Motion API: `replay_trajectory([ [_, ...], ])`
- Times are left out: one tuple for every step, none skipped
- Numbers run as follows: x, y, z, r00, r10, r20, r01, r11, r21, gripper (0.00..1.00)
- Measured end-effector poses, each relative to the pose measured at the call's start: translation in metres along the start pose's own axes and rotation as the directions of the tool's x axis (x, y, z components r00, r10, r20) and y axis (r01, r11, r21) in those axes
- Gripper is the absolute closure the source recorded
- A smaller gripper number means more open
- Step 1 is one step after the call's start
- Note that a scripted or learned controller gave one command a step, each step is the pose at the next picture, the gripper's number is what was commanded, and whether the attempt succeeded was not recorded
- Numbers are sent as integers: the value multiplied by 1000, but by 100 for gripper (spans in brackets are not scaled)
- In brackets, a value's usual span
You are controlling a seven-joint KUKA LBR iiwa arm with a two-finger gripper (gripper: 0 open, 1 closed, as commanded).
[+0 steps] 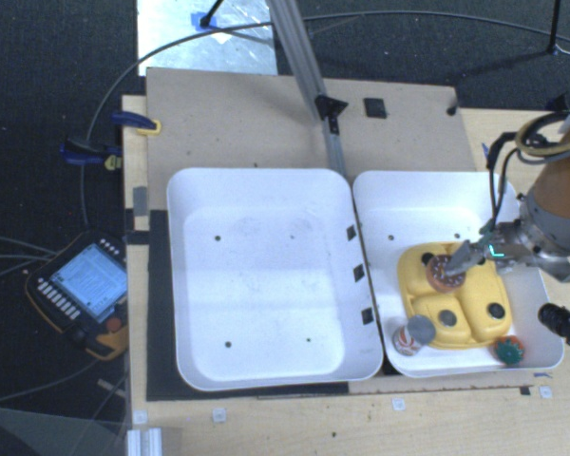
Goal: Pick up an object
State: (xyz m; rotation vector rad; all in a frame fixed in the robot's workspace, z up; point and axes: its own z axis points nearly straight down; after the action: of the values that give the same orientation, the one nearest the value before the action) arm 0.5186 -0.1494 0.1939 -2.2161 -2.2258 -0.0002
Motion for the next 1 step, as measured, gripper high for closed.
replay_trajectory([
  [0, 1, -1, 1000, 0, 0, 0, 1000, -2, 0],
])
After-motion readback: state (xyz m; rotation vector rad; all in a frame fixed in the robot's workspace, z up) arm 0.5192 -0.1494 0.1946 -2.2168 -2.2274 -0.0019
